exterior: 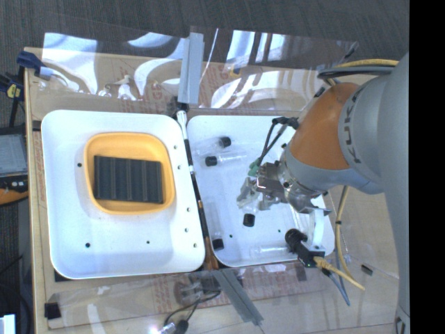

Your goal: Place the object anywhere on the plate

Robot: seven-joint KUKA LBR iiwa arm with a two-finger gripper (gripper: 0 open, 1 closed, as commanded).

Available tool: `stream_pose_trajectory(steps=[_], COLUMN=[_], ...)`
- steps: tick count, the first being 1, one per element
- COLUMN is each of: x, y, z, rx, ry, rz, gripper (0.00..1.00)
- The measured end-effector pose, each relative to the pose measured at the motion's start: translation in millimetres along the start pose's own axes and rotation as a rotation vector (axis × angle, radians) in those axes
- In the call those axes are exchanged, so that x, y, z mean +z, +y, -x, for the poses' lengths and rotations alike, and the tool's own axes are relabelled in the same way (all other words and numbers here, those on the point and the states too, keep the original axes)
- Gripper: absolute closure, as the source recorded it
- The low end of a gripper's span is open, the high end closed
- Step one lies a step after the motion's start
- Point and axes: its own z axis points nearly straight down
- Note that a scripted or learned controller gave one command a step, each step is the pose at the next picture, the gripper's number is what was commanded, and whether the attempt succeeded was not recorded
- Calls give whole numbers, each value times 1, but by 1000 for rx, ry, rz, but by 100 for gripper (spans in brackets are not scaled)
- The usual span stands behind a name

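Pincer (252,192) hangs low over right bin (229,249), grey arm (361,145) with orange band reaching in from right. We cannot tell how wide pincer stands, nor whether it grips anything. We see small dark objects scattered on right bin's floor: one (248,220) just below pincer, one (224,142) near top, another (211,161) beside it. Yellow plate (128,145) with dark ribbed centre sits in left bin (69,249) on desk (42,92), well apart from pincer.
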Motion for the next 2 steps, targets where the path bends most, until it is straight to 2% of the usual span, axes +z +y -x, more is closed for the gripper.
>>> stream_pose_trajectory(steps=[1, 2], x=[-20, -20], y=[37, 38], z=[-112, -112], rx=[-67, -67], ry=[-1, -2], rz=[0, -1], gripper=[100, 0])
